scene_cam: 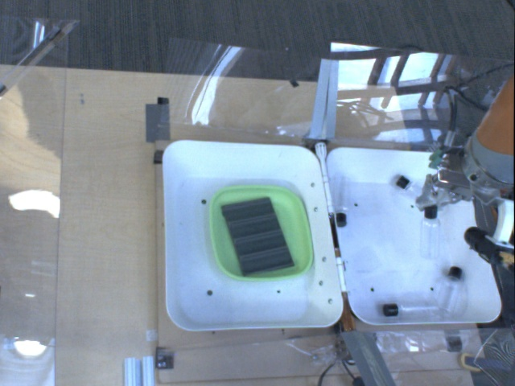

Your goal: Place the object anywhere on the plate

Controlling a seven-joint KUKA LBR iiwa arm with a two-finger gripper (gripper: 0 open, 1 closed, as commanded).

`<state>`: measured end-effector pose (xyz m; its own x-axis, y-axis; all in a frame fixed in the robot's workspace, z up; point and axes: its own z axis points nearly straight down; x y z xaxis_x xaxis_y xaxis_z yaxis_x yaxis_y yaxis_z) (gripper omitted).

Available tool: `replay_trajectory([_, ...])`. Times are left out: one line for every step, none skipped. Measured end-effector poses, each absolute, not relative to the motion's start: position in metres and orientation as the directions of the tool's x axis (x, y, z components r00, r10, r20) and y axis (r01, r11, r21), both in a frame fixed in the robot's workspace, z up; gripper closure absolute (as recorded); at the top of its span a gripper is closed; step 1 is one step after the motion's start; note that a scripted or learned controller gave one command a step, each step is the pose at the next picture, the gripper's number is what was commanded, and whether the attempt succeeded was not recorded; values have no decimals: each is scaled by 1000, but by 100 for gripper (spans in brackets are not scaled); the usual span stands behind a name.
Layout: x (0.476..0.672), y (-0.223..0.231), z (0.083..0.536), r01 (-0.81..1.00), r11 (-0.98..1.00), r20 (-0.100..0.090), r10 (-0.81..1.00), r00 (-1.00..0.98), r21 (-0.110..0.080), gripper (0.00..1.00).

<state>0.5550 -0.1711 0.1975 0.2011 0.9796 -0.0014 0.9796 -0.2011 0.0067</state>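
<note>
Nearest to us along the counter (96, 215), we see the front rims of the two white bins. Taking the green plate (299, 230) as our landmark, it sits in the middle of the left bin (185, 296), and the dark grey ribbed object (257, 236) lies flat on it, set at a slight angle, well inside the plate's rim. To the right of the plate, past the divider, the right bin (378, 256) holds a few small dark pieces, scattered and well apart. Farther back and well right of the plate, the jaws (431, 207) hang over the right bin's rear part; we cannot tell how far apart they stand, and we see nothing between them.
</note>
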Motion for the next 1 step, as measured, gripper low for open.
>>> replay_trajectory([529,-115,209,999,-51,0,999,51,5,100])
